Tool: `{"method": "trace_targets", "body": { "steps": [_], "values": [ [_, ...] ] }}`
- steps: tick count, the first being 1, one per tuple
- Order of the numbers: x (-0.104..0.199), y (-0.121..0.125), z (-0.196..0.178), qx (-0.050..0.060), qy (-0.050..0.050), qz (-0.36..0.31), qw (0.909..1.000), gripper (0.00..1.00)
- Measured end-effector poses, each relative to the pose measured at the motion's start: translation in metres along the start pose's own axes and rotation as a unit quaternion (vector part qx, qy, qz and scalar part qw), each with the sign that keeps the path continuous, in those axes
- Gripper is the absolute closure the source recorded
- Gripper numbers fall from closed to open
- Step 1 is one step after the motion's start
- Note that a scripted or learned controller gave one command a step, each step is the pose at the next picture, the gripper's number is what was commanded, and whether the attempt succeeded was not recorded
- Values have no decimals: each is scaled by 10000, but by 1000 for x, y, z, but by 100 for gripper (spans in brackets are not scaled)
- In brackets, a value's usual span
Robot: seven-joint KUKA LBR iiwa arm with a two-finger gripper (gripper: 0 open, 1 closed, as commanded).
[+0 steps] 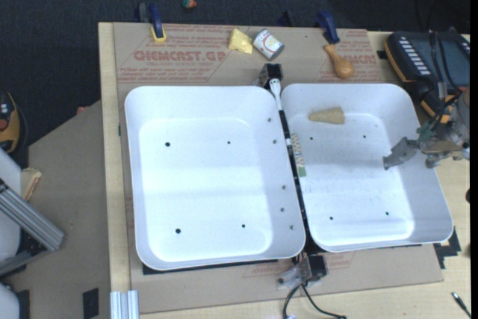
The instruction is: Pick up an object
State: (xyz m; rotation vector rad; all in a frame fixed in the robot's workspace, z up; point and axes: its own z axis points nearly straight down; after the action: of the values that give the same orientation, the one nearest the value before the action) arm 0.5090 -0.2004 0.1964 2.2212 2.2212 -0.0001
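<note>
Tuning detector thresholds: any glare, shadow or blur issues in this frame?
Camera view: left bin floor blown out, near-featureless white; right bin greyer and speckled; tan object shows clearly with a faint shadow; gripper soft and low-contrast near the right edge.

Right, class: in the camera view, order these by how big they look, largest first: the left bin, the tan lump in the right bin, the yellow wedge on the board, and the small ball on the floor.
1. Left bin
2. Tan lump and yellow wedge: too alike to rank
3. Ball
</note>
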Motion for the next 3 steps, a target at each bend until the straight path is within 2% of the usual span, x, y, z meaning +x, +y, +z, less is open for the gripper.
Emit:
{"method": "trace_targets", "body": {
  "steps": [1, 2, 3],
  "values": [
    [19, -29, -215, -80, -26, -17, 10000, 0],
    [19, -28, -218, -30, -19, -13, 10000, 100],
    [53, 4, -345, -82, -23, -26, 10000, 100]
  ]
}}
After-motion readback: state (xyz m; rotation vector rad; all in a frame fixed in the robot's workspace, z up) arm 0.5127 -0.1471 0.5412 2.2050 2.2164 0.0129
